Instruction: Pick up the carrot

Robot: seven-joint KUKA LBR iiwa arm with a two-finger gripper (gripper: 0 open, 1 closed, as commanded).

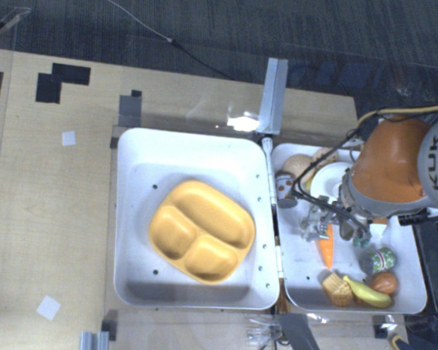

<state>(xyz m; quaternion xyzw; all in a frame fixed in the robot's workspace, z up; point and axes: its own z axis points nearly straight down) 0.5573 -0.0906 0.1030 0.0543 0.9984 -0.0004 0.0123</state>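
Small orange carrot (325,251), lying lengthwise (tip toward the near wall) on the right bin's floor

carrot (325,252) top under claw (334,226) (blurred)

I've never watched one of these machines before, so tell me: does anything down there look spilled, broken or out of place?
Nothing stands out. The yellow divided tray sits at a slant in the left bin, but it looks whole. In the right bin, the carrot, banana and other toy foods lie loose, with nothing spilled over the walls.
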